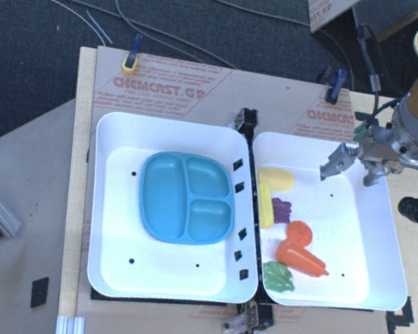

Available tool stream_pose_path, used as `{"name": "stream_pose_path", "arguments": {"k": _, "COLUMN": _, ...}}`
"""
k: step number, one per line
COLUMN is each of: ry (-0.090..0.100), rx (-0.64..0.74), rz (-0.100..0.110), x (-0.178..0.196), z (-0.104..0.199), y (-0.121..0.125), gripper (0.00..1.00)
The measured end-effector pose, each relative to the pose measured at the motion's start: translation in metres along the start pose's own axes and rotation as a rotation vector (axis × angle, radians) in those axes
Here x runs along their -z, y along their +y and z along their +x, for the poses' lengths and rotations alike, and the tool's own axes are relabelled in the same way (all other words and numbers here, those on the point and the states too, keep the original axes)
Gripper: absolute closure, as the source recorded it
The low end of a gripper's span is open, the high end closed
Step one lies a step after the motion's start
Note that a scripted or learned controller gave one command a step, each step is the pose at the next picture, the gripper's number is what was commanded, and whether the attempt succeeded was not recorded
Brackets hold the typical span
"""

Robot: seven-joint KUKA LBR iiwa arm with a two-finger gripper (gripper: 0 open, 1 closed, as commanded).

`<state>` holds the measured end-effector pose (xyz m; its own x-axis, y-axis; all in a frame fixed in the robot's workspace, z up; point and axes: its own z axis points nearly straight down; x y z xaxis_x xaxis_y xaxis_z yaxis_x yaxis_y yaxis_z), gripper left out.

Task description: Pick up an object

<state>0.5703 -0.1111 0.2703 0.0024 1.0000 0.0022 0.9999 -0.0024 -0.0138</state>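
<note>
A cluster of glossy plastic toy food lies along the left wall of the right bin [385,224]: a yellow lemon [278,179], a corn cob [266,206], purple grapes [282,209], a red tomato [299,232], an orange carrot [302,259] and a green leaf piece [279,275]. The gripper [354,165] hangs over the bin's far right part, its metal fingers spread and clamped on nothing, well apart from the toys. The bin's right half is bare. In the left bin [108,210] rests a blue divided plate [187,197].
</note>
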Motion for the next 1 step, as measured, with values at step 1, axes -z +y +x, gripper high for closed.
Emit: {"name": "stream_pose_path", "arguments": {"k": 1, "ry": -0.001, "rx": 0.003, "rz": -0.012, "x": 0.0065, "z": 0.0003, "y": 0.0019, "gripper": 0.0}}
